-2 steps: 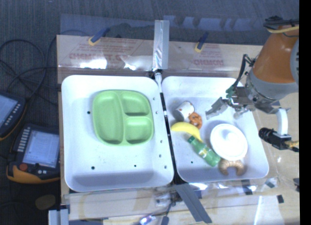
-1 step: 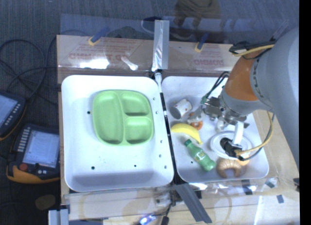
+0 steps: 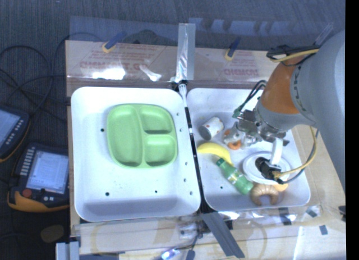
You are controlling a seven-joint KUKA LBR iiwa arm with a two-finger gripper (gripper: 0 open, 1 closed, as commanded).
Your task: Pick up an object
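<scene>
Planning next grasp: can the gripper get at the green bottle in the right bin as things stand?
Probably yes. The green bottle lies uncovered from above, but it's crowded: banana touches its cap end and the croissant sits by its base.

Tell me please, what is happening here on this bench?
A grey robot arm with an orange band reaches in from the right over the right bin, and its gripper is low among the small things there. In that bin lie a banana, a green bottle, a small white cup, a croissant and a white round dish. The view does not show any of them held between the fingers. The left bin holds a green divided plate, which lies apart from the arm.
</scene>
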